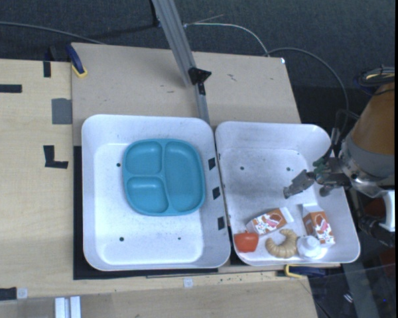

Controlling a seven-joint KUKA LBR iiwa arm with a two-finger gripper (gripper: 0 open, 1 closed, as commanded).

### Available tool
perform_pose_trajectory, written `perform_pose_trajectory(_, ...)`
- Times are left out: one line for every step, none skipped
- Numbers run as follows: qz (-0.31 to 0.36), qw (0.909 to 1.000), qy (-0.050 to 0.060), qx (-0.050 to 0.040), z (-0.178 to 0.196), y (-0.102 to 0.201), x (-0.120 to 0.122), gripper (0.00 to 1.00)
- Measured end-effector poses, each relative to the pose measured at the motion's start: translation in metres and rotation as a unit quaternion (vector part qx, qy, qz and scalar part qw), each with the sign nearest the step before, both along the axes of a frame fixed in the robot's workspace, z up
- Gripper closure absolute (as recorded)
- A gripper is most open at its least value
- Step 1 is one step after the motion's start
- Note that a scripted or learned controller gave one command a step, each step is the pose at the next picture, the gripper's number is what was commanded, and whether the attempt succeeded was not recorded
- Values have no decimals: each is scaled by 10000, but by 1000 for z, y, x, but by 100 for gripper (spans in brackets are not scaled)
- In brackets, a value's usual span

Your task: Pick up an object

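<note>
White plastic makes up both shallow bins; the right bin serves as the landmark. Its floor is scuffed grey and matte, and the claw hangs over the middle of that floor, nearer the bin's right wall, with nothing between its fingers; whether they stand apart or together I cannot tell. Judging from this, the task is barely begun: no object is lifted, and every candidate lies on the bin's floor.

Those candidates crowd the bin's near edge. A small printed carton, boxy and glossy with red and white panels, lies tilted just below the claw. Touching its near side is a curved, tan croissant-shaped toy, smooth and likely hard plastic. A red, rounded tomato-like piece sits at the bin's near-left corner. A second carton lies toward the near-right corner, with a white knobby piece against it.

Left of the right bin, the other bin holds a teal divided plate, smooth and rounded.
</note>
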State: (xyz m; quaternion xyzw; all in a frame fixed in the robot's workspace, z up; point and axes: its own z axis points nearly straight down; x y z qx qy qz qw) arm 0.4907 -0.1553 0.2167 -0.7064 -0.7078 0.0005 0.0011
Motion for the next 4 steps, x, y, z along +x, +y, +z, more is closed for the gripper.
perform_pose_trajectory(-1, 10000, -2, 0, 0, 0, 0, 0)
perform_pose_trajectory(-3, 10000, 20, 3, -47, 4, 6, 0)
perform_pose_trajectory(-1, 10000, 26, 5, -92, 8, 9, 0)
perform_pose_trajectory(-6, 10000, -6, -10, -129, 8, 9, 0)
